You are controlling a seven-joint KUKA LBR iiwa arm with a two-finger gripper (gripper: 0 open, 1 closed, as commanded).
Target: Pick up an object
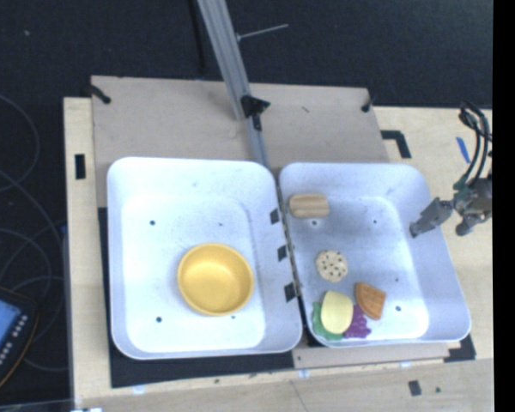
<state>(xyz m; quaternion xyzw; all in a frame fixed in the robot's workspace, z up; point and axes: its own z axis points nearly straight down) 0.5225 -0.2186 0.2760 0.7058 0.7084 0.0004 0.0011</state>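
Observation:
My gripper (443,223) hangs at the right edge of the right bin (429,187), open, with nothing between its fingers. One dark finger (424,218) reaches over the bin's right wall. Inside this bin lie a tan wooden cylinder (309,206) at the top left, a speckled round cookie (331,265) in the middle, and a yellow-green fruit (336,312) on a purple and green bunch (359,326) at the front. An orange wedge (371,299) lies just right of the fruit. All of them sit well left of the gripper.
The left bin (137,187) holds a yellow bowl (215,278) near its front right. A grey metal pole (227,54) slants from the top down to the gap between the bins. Cables hang beside the arm at the right edge (476,148).

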